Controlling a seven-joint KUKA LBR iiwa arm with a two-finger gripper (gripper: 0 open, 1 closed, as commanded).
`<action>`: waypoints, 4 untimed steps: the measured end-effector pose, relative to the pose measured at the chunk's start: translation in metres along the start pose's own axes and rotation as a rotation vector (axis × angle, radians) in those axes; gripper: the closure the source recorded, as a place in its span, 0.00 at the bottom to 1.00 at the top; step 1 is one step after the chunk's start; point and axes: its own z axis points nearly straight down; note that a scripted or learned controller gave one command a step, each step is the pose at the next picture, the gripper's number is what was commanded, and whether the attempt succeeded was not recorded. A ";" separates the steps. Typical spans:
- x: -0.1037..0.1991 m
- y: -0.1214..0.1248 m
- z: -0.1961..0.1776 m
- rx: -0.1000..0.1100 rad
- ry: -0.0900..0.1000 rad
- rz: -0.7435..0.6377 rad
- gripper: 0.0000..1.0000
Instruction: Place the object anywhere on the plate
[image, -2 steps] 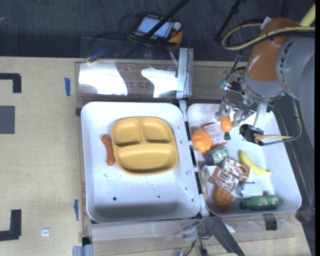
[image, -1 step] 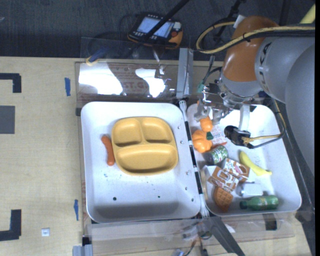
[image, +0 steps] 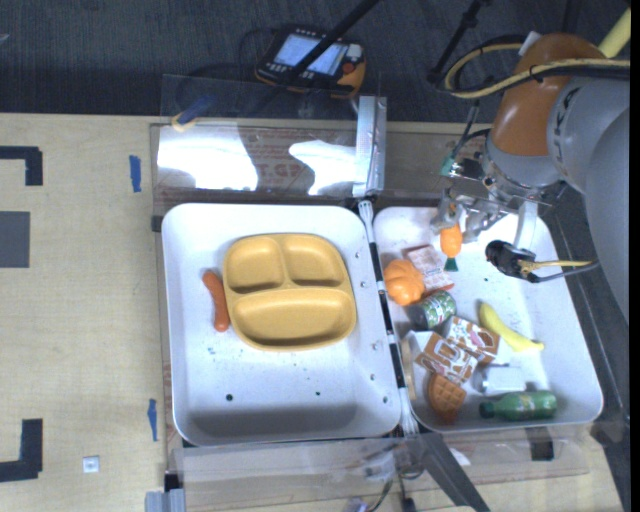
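Item: small orange carrot-like piece (image: 451, 241), lifted above the right bin (image: 575, 330), right of the yellow plate (image: 290, 290). Gripper (image: 465, 212): fingers apparently clamped on its top, though the view blurs there. Raised, presumably for carrying left to the plate.

Grey arm (image: 600, 120), orange wrist band, yellow-black cables.
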 end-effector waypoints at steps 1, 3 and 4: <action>-0.016 -0.044 -0.092 0.001 -0.001 0.210 1.00; 0.148 -0.040 -0.022 0.002 0.001 -0.053 1.00; 0.183 -0.058 -0.016 0.005 0.001 -0.310 1.00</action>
